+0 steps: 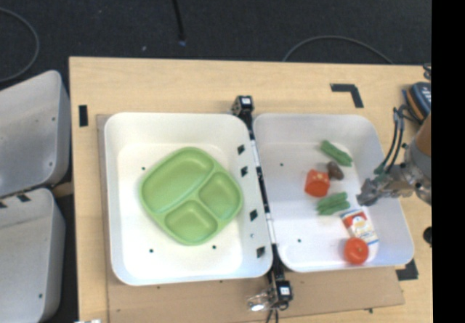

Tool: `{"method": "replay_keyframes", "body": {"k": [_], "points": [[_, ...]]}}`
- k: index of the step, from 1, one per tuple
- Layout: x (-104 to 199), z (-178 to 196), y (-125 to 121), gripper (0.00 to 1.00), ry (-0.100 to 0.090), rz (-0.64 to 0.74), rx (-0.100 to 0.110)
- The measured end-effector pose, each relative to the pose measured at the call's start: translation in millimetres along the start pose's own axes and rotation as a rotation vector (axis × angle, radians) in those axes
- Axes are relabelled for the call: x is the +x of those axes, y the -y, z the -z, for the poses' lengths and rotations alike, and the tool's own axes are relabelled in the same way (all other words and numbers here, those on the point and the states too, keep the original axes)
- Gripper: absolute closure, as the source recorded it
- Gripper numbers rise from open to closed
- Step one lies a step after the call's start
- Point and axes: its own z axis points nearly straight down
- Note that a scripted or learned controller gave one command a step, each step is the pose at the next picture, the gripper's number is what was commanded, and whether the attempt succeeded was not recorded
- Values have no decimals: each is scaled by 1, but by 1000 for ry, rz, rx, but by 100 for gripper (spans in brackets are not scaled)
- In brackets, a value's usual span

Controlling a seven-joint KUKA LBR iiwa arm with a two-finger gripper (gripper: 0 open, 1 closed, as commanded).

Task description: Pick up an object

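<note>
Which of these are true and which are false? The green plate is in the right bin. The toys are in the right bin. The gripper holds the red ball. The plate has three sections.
1. The green plate is in the right bin. False: it lies in the left bin.
2. The toys are in the right bin. True.
3. The gripper holds the red ball. False: the ball lies apart from it, near the bin's front corner.
4. The plate has three sections. True.
</note>
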Motion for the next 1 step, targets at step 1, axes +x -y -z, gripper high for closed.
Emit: {"method": "replay_keyframes", "body": {"k": [1], "points": [[7, 51, 2, 100, 0, 3, 1]]}}
